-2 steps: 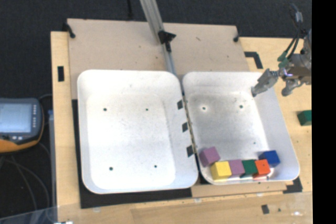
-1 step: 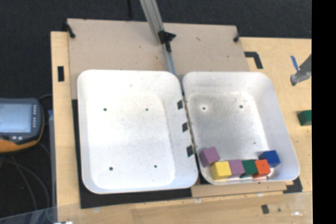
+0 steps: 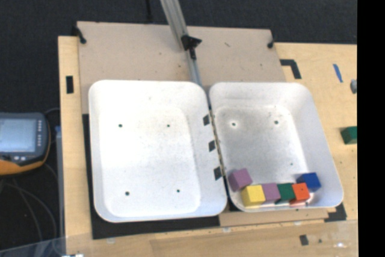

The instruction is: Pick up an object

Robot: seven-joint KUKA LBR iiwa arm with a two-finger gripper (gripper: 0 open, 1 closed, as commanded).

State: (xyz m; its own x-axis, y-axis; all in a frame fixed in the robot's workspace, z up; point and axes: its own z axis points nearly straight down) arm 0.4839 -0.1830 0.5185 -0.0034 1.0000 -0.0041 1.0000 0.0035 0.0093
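A cluster of small blocks sits in the near corner of the right bin (image 3: pixel 301 105), pressed against its front wall. A purple block (image 3: pixel 240 179) lies slightly apart toward the bin's left wall, tilted; just beside it runs a row of a yellow block (image 3: pixel 254 194), a second purple block (image 3: pixel 271 192), a green block (image 3: pixel 286 192) and an orange block (image 3: pixel 300 192), touching one another, with a blue block (image 3: pixel 309 181) just behind the orange one. The bin's front wall and corner crowd them closely. The left bin (image 3: pixel 150 147) lies alongside. A metal pole (image 3: pixel 171 9) slants across the board behind the bins, and a handheld screen (image 3: pixel 21 138) rests off the bench's left edge.
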